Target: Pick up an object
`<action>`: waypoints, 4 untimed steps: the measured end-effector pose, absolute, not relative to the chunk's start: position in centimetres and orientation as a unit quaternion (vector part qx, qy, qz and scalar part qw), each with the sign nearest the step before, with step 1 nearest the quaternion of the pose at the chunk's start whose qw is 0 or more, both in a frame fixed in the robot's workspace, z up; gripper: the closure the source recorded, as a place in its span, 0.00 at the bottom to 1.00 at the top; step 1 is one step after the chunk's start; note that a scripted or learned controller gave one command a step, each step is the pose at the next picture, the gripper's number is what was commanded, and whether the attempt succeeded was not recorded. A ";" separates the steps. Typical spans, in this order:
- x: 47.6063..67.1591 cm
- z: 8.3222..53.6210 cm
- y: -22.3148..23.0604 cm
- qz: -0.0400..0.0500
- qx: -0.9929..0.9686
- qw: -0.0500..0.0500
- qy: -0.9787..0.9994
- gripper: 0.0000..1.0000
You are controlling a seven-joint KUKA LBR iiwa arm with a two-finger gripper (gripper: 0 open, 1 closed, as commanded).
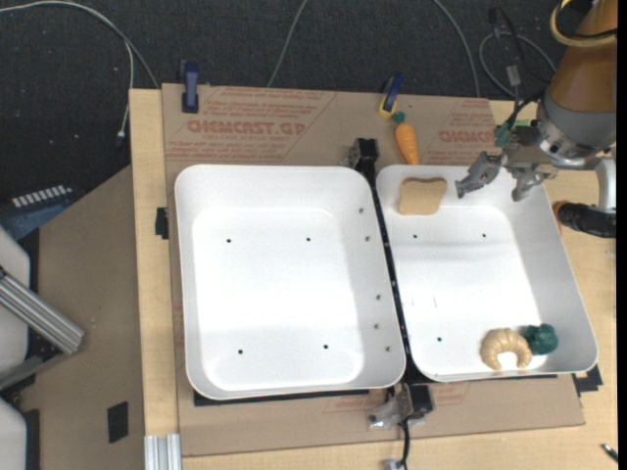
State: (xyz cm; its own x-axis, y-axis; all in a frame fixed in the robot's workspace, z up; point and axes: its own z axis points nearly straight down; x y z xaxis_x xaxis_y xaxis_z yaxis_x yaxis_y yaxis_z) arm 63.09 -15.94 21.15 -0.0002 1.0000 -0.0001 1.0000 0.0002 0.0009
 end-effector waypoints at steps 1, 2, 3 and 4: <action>65.8 14.5 -18.8 -0.002 0.708 -0.002 0.707 0.00; 64.1 8.6 -19.6 -0.001 0.707 -0.002 0.707 0.00; 61.5 23.7 -16.5 0.004 0.706 0.006 0.708 0.00; 64.1 20.6 -19.3 0.000 0.707 0.000 0.707 0.00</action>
